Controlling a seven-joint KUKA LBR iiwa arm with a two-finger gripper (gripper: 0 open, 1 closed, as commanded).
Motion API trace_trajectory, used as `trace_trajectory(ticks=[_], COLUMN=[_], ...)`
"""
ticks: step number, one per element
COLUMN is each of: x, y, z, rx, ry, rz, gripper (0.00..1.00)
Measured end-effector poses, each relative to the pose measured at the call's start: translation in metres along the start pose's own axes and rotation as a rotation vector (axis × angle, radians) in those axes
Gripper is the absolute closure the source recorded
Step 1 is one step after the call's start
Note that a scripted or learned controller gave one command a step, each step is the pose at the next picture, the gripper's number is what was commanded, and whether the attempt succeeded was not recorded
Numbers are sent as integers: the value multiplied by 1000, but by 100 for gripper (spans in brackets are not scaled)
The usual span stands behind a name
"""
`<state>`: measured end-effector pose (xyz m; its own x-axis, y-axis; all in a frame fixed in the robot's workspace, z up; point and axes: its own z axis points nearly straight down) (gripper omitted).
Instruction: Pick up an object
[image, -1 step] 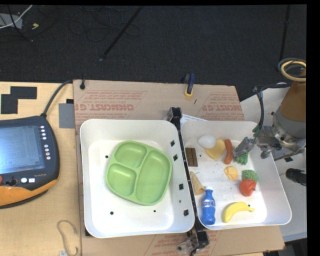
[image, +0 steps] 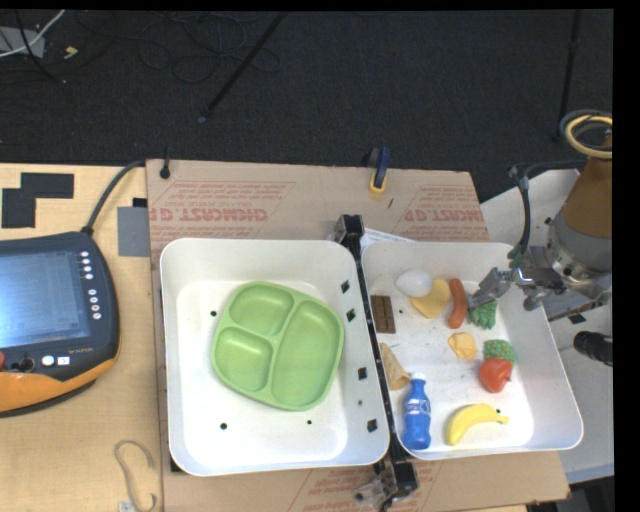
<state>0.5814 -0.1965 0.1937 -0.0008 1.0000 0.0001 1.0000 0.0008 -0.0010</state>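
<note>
Your hand (image: 493, 288) hangs over the right bin (image: 560, 400), far edge, just above the green broccoli piece (image: 484, 315). Cannot tell how it is set. Nothing lifted: grasp and raise remain. Banana (image: 474, 422) and blue bottle (image: 416, 412) lie along the near edge.

This was a robotics lab: a grey-and-orange handheld control pendant with a screen (image: 50, 310) lay on the cardboard-covered worktop (image: 250, 200), two shallow white plastic bins (image: 180, 300) were clamped side by side, and black cables (image: 150, 45) trailed across the dark carpeted floor behind.
</note>
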Motion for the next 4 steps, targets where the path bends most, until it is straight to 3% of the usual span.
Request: trace_trajectory(ticks=[2,3,4], x=[9,8,10], y=[1,1,-1], z=[109,96,54], rx=[4,3,-1], ry=[2,2,0], rz=[-2,0,1], gripper=[0,100,100])
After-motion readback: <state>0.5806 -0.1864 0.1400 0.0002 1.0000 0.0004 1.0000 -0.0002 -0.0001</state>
